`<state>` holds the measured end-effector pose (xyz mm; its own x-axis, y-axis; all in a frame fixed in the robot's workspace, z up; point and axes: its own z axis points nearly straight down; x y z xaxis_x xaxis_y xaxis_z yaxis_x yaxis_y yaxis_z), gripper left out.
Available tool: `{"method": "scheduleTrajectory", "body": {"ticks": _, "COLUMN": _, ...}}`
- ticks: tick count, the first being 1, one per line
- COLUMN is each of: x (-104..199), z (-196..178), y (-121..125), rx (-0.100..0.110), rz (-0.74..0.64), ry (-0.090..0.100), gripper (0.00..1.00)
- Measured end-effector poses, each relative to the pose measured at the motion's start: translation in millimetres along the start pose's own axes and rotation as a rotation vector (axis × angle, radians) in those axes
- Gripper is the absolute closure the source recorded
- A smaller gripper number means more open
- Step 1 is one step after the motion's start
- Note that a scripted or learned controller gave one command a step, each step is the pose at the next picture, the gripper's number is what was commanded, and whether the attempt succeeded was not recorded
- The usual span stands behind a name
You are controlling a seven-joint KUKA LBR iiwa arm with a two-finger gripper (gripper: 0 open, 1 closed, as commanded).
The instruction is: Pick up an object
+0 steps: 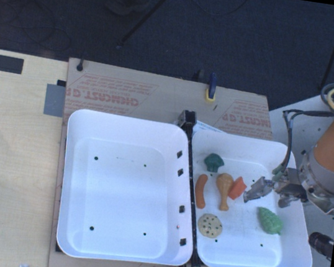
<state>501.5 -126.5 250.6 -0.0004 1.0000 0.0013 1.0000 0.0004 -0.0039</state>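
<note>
The gripper [257, 191] hangs in the right bin [288, 262], just right of the carrot [237, 187]; whether it is clenched, I cannot tell. Closing here could clip the drumstick [224, 190] too, or nudge the carrot away.
</note>
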Motion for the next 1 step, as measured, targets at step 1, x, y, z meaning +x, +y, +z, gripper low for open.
{"method": "scheduleTrajectory", "body": {"ticks": 1, "x": -0.9, "z": -9.6, "y": -0.1, "rx": 0.002, "rz": 0.000, "ry": 0.001, "gripper": 1.00}}
